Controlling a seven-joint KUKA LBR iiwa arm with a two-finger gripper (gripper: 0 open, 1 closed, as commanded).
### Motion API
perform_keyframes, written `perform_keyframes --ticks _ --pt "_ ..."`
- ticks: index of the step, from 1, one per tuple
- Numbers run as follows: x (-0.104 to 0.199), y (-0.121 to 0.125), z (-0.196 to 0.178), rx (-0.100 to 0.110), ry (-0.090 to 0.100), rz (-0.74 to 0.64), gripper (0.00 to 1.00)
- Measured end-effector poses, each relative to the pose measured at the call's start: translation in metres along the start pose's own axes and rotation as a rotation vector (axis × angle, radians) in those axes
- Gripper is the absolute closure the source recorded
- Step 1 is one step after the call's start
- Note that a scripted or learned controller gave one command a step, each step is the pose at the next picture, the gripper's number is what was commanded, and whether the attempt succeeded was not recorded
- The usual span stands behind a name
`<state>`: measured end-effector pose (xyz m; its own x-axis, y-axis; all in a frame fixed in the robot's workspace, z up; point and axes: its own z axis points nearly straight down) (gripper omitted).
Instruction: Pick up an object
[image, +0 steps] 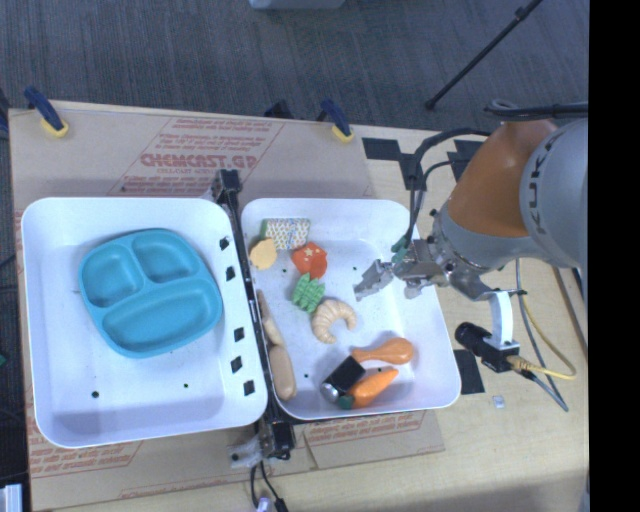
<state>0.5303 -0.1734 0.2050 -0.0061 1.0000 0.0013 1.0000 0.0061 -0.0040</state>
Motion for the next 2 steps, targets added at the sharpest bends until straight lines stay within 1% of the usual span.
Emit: perform_keyframes --ticks 1,2 --pt "0.039 0.015 0.113 -0.001 -0.001 -0.150 0.00" --pt "0.078 0.032 0.113 -0.001 -0.001 -0.010 0.00"
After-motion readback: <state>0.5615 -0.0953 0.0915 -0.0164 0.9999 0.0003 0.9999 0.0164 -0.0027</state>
